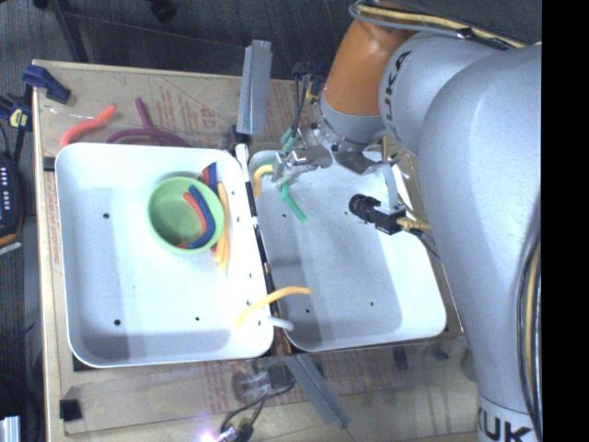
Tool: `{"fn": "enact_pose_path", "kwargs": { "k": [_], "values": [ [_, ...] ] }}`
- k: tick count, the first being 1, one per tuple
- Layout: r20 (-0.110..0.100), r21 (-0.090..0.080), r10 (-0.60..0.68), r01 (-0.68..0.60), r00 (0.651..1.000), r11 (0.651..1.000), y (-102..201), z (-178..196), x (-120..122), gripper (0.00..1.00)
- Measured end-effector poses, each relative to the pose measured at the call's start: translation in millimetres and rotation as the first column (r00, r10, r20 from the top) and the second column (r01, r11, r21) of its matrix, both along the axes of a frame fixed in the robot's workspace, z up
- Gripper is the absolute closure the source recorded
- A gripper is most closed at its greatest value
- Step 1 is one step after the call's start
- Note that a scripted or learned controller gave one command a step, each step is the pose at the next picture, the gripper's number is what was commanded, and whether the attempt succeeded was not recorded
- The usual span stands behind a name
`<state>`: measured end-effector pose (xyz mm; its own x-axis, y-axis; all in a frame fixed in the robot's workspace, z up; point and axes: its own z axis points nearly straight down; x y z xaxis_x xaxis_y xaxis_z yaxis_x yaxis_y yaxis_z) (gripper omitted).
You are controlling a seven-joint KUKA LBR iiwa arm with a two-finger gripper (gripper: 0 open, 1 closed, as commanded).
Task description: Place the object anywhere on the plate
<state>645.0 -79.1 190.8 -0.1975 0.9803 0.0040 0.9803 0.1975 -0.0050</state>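
Note:
A green plate (175,217) lies in the left bin (120,293), with red, blue and orange pieces along its right side. My gripper (287,166) hangs over the far left corner of the right bin (368,293). It is shut on a thin green stick (294,204). The stick slants down out of the fingers towards the bin floor, and a short green end pokes out above them. The plate is to the left of the gripper, across the wall between the bins.
A yellow curved piece (261,168) sits at the right bin's far left corner, beside the gripper. A yellow-orange strip (272,300) lies across the rims between the bins near the front. Red and purple tubes (138,132) rest on the bench behind the left bin.

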Motion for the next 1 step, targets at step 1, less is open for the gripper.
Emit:
{"fn": "enact_pose_path", "kwargs": {
  "k": [1],
  "values": [
    [0.001, 0.0, 0.0, 0.0, 1.0, 1.0, 0.0, 0.5, 0.2, 0.0]
  ]
}}
